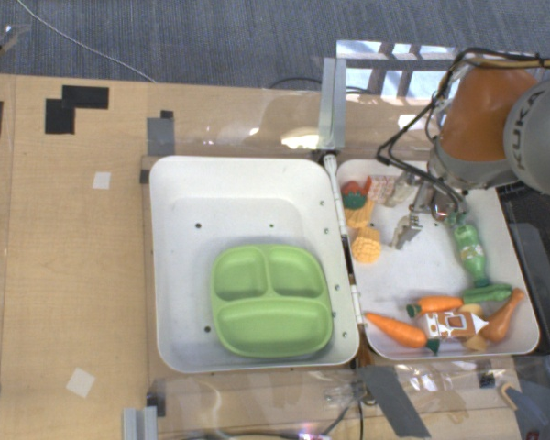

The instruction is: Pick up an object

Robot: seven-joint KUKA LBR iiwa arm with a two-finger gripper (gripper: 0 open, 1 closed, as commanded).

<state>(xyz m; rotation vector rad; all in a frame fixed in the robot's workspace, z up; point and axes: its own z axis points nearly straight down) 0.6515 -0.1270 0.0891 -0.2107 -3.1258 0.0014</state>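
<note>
My gripper [420, 222] hangs over the upper middle of the right bin [528, 342], below the arm's orange band [481, 108]. Its fingers [404, 232] stand open with nothing between them. A yellow corn piece [367, 244] lies just left of the gripper, and a red and green piece [353, 193] lies above that. A green bottle [467, 247] lies to the gripper's right. Along the bin's front lie an orange carrot [396, 329], a smaller carrot [440, 303], a green cucumber [487, 293], a brown drumstick [503, 316] and a white and orange box [448, 324].
The left bin [179, 209] holds a green divided plate [272, 299] at its front. A metal divider [341, 246] runs between the two bins. Black cables [412, 131] loop beside the arm's wrist.
</note>
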